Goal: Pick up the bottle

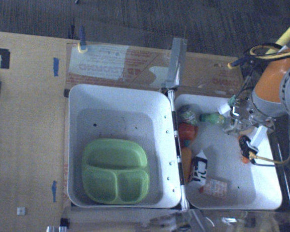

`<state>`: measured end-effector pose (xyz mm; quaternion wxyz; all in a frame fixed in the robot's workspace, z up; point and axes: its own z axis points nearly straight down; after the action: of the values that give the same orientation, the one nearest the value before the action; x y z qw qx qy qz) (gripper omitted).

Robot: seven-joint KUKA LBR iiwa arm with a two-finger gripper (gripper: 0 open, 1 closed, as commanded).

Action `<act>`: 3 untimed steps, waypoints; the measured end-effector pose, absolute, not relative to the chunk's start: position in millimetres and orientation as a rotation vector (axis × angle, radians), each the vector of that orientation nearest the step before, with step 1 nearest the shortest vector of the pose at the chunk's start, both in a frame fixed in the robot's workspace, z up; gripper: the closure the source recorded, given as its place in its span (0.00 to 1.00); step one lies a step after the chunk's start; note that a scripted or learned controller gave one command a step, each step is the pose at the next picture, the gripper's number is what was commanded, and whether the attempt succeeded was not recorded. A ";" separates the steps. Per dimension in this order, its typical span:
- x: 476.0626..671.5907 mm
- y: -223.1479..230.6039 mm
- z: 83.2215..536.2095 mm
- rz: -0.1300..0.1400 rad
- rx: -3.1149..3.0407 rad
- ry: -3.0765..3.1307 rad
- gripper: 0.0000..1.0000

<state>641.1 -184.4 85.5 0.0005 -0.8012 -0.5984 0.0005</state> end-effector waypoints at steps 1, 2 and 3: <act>640.4 -184.5 84.7 0.005 -2.515 -1.879 0.00; 649.2 -160.2 81.8 0.096 -2.855 -1.235 0.00; 644.4 -147.9 80.6 0.079 -3.059 -0.609 0.00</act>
<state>644.4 -147.9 80.6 0.0107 -0.9804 -0.1952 0.0253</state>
